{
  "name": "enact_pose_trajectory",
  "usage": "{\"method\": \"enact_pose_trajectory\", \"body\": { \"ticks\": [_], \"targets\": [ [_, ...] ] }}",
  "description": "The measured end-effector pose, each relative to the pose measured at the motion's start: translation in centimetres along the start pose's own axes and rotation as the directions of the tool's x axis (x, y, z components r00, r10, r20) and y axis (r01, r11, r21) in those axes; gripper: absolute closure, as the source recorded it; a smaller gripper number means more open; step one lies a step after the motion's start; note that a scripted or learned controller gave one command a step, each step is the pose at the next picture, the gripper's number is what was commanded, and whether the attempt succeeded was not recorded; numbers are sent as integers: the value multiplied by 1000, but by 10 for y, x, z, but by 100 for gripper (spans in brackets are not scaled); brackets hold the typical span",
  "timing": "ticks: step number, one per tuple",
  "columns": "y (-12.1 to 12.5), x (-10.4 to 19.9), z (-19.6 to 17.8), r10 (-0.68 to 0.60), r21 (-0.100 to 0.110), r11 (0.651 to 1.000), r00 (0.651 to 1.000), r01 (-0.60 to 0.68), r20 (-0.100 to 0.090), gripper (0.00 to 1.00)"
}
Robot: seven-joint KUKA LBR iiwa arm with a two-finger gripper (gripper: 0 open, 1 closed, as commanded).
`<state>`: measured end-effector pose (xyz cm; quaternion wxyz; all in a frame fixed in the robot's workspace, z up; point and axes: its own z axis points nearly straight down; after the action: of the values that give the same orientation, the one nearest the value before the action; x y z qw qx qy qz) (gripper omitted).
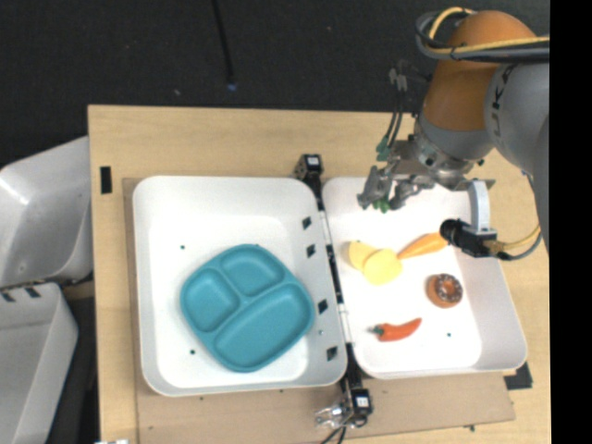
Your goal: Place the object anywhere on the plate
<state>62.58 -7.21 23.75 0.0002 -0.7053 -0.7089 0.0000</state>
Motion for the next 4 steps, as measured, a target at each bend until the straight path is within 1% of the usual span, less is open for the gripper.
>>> {"method": "enact_pose_trajectory", "body": {
  "ticks": [3, 4],
  "targets": [
    [-19, 156, 19, -2, 2, 1000, 1000, 2, -1, 100],
    [-28, 199, 12, -2, -2, 1000, 1000, 2, -2, 100]
  ]
}}
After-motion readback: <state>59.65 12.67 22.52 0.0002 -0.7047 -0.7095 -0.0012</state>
